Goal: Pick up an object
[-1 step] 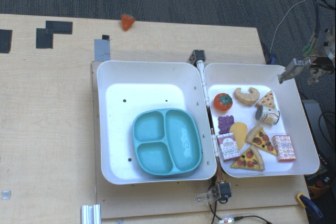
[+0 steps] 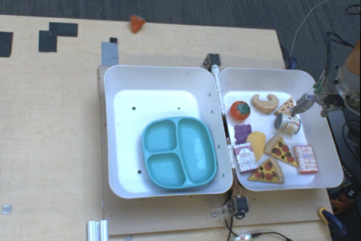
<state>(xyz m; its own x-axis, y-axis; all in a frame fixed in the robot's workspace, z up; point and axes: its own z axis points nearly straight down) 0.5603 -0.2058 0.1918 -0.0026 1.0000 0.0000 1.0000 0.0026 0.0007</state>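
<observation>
I see the gripper low in the right bin, near its right edge — fingers spread, nothing between them. Toy food lies there: a tomato, two pizza slices — a blue tray fills the left bin.
</observation>
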